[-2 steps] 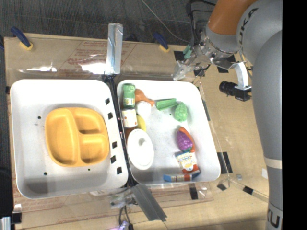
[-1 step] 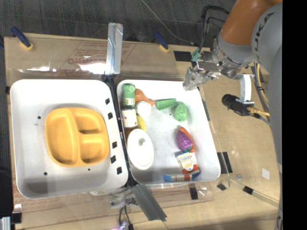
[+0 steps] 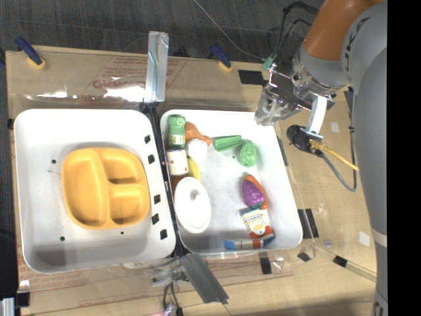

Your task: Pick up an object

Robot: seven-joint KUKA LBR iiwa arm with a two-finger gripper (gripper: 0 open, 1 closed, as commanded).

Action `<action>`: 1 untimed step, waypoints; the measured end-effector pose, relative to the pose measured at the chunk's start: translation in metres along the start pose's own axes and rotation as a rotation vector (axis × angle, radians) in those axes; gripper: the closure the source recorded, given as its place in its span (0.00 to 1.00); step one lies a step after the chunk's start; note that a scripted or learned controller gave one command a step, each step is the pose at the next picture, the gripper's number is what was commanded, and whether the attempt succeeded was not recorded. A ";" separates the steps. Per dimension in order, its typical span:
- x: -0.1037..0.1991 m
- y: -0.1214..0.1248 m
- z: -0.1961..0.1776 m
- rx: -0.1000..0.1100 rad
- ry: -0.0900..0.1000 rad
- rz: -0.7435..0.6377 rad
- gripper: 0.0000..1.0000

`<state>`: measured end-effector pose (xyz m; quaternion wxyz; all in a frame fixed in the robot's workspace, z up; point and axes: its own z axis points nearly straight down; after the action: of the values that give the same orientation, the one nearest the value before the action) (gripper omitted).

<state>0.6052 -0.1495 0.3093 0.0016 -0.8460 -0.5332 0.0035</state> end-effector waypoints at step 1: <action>-0.032 0.007 0.010 0.000 0.001 0.370 1.00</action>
<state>0.5975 -0.1815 0.2992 0.0011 -0.9296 -0.3687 0.0034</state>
